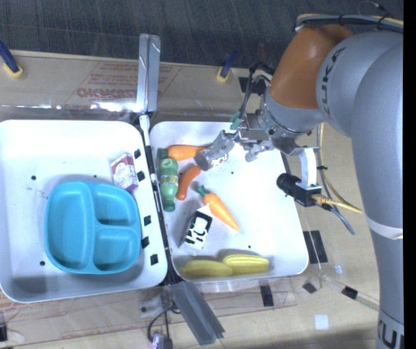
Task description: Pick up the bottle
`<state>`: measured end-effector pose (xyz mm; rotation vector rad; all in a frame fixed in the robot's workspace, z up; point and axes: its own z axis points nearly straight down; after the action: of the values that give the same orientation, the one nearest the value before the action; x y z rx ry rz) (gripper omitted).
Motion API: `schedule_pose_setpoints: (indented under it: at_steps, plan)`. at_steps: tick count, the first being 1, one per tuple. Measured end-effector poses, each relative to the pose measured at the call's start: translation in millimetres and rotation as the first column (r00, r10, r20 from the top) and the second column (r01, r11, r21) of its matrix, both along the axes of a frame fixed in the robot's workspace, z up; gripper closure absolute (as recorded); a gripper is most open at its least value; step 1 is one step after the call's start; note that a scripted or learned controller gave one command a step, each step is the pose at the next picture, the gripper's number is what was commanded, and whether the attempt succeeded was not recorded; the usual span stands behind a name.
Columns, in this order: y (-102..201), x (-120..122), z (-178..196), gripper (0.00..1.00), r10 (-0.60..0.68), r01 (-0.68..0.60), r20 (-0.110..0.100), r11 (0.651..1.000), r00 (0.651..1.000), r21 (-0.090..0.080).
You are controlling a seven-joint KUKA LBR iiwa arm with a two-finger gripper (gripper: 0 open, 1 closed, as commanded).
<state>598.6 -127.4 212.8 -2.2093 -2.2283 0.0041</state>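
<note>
I saw the claw (219, 150) hanging over the top of the right bin (288, 231), near an orange carrot (182, 152); I could not tell its grip. The green bottle (169, 181) lay against that bin's left wall, apart from the claw.

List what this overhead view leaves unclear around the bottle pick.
- Gripper: finger spacing too small and blurred in the camera view to judge.
- Green bottle: its left side merges with the bin wall; contact is unclear.
- Black-and-white packet: print too small to read.
</note>
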Motion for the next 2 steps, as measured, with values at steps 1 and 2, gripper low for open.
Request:
schedule_pose_setpoints:
  at_steps: [1, 2]
  plan:
    - [-84, -37, 11, 0.0, -0.005, 0.005, 0.0, 1.0, 1.0, 0.0]
    - [-84, -91, 56, 0.0, -0.124, 0.124, -0.001, 0.992, 0.992, 0.0]
